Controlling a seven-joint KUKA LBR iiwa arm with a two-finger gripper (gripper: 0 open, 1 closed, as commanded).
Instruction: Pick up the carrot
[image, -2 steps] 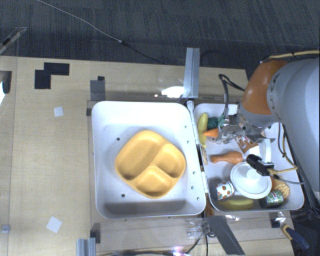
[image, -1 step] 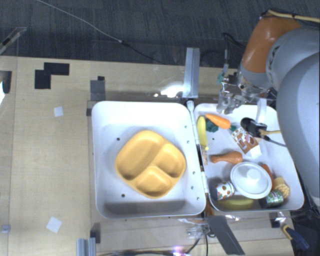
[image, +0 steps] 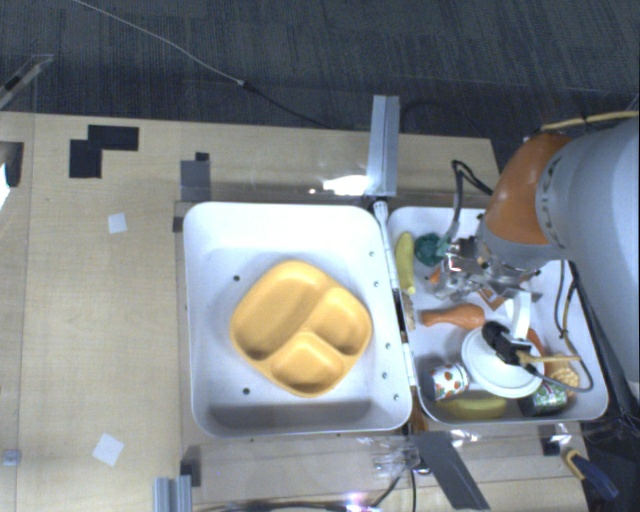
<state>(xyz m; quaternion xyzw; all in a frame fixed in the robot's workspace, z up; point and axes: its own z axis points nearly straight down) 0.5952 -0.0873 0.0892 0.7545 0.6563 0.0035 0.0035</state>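
The orange tapered plastic carrot (image: 452, 317) lies in the right white bin (image: 596, 398), just below the gripper (image: 470, 278); whether its fingers are spread I cannot tell. A descent could clip the white bowl (image: 497, 368) or yellow corn (image: 404, 262) crowding it. Beyond, the yellow divided plate (image: 300, 326) fills the left white bin (image: 210, 300) on the wooden bench (image: 90, 330).

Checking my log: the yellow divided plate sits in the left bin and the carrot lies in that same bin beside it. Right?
Not quite. The camera view shows the yellow divided plate in the left bin, but the carrot lies in the right bin, among the other items there.
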